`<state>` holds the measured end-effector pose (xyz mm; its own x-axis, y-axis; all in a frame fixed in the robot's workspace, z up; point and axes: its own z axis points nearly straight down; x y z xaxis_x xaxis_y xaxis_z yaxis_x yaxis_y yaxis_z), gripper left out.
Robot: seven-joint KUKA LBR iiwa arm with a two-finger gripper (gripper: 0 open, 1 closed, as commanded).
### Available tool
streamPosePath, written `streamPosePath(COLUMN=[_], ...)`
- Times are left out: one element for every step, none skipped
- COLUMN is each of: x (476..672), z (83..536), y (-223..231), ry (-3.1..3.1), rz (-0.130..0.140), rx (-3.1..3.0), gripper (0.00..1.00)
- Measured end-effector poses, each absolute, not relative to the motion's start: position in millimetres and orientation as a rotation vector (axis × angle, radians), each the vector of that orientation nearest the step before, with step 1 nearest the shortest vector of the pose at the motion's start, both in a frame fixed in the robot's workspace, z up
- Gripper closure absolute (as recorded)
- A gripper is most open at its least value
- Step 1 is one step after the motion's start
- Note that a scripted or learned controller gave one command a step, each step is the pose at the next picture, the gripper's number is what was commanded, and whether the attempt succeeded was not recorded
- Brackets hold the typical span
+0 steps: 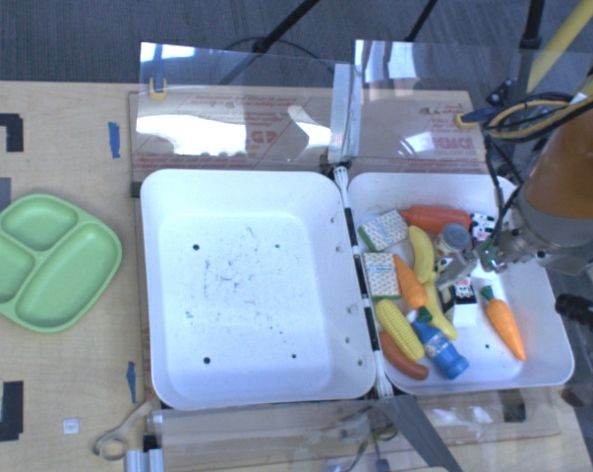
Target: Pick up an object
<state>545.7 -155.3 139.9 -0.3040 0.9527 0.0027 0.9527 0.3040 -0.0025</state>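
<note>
Blue bottle (442, 350) lies nearest you; your gripper (470, 260) hovers low over the toys, grip state unclear, nothing lifted yet

Single fixed camera, mounted above the counter (60, 116), looking down at a slant from moderate height. Field covers both white bins: left bin (168, 205) and right bin (557, 362), side by side. The arm (562, 180) enters from the frame's right.
</note>
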Motion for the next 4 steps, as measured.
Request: streamPosePath(x=[545.6, 635.9, 656.4, 666.4], z=[149.0, 184.3, 183.8, 184.0], y=[-155.5, -83.2, -58.5, -66.2], ry=[-2.532, -2.503, -2.142, -2.177], rz=[-0.001, 0.0, 0.002, 0.002], rx=[-1.854, -1.897, -2.298, -2.266], gripper=[1.0, 1.0, 1.0, 1.0])
